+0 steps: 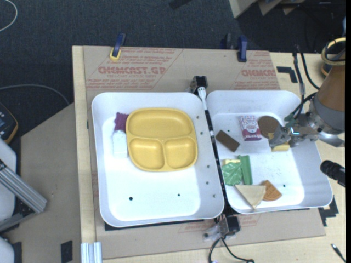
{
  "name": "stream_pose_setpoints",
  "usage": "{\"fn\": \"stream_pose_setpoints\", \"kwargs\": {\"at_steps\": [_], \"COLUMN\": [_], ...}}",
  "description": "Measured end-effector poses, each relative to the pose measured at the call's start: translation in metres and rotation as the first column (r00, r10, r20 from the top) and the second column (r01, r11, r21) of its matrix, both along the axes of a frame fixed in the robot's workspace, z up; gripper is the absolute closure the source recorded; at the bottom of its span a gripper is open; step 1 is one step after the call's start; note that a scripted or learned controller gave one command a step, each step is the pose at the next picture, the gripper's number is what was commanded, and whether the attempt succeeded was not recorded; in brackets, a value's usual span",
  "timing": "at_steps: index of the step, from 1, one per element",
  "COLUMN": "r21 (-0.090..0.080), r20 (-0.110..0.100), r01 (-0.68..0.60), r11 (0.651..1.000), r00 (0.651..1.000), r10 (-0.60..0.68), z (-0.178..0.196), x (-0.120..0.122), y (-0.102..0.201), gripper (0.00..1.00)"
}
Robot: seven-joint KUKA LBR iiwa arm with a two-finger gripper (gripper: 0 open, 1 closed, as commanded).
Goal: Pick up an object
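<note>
My gripper (281,137) hangs low over the right bin (307,196), near its right-centre. A small pale yellow piece (281,147) lies directly under its tip, and I cannot make out whether it is gripped. Just left of the gripper are a brown round disc (267,125) and a red-and-white packet (249,128). A dark brown bar (227,140) lies further left. A green packet (237,170), a beige wedge (250,194) and an orange piece (271,191) sit toward the front of this bin.
The left bin (153,201) holds a yellow divided plate (162,138) and a white bottle with a purple cap (119,136) along the plate's left side. Cables (300,75) run behind the arm at the right. Clamps (115,52) hold the cardboard's far edge.
</note>
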State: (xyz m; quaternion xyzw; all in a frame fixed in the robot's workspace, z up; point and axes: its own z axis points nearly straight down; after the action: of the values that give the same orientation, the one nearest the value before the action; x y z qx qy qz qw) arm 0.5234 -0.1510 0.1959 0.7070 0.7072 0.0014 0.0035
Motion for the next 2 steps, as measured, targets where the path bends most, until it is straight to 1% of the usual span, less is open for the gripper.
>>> {"fn": "stream_pose_setpoints", "kwargs": {"at_steps": [1, 2], "r21": [0.000, 0.003], "r20": [-0.001, -0.001], "r01": [-0.001, -0.006], "r11": [1.000, 1.000], "r00": [1.000, 1.000], "r10": [0.001, 0.006], "z": [0.031, 0.041], "x": [0.001, 0.030], "y": [0.000, 0.046], "gripper": [1.00, 1.00]}}
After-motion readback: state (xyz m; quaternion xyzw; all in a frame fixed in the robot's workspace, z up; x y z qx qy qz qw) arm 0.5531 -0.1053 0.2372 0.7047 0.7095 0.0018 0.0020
